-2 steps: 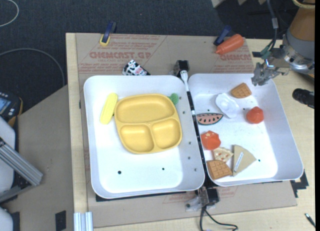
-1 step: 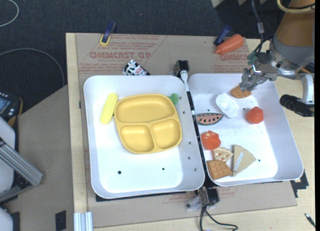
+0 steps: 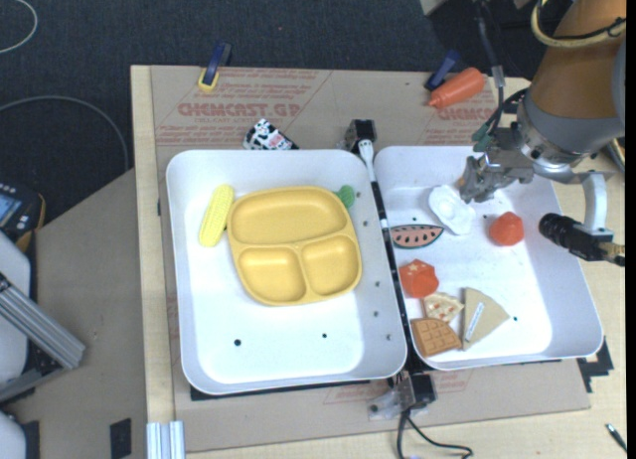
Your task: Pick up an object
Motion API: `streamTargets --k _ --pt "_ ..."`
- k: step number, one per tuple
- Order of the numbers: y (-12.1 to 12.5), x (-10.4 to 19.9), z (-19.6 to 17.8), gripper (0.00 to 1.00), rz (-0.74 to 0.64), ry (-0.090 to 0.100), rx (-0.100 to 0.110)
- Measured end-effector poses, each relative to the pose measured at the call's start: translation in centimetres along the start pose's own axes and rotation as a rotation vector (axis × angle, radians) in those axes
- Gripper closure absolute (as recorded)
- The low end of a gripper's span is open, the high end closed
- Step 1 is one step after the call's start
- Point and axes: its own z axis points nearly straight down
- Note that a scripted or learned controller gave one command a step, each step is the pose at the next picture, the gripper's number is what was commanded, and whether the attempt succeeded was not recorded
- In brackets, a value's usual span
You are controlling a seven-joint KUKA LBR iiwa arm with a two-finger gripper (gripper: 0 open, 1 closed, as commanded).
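Hovering low over the right bin point(image 3: 571, 293), the gripper point(image 3: 477, 184) sits just above a white object point(image 3: 452, 211), beside a red tomato point(image 3: 506, 229) and watermelon slice point(image 3: 415, 236); whether it is spread or pinching, I cannot tell.
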Motion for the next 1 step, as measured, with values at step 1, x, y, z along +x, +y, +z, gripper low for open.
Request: streamTargets --k 1 --pt "-2.73 4.84 -0.22 1.0 -0.002 0.0 0.0"
